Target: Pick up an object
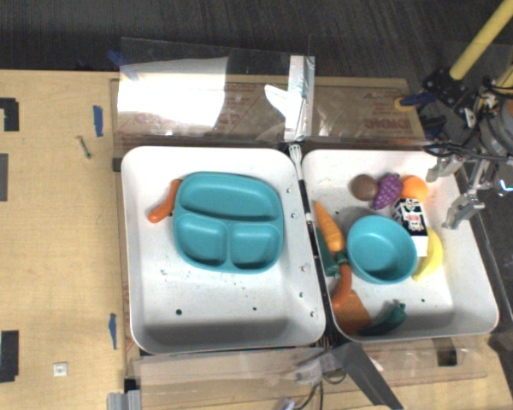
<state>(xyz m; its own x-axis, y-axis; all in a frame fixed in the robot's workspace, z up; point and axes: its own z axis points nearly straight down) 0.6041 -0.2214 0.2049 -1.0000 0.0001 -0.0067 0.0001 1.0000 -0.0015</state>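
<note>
Teal bowl [380,248] — carrot [327,225], banana [429,259] beside.

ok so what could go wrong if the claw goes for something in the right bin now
1. The purple grapes, brown item and orange fruit touch one another, so the claw may catch two or nudge them apart.
2. The banana is wedged against the teal bowl; a grab there could push the bowl.

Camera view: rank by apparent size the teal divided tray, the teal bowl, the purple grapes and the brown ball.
1. teal divided tray
2. teal bowl
3. purple grapes and brown ball: too close in size to rank.
</note>
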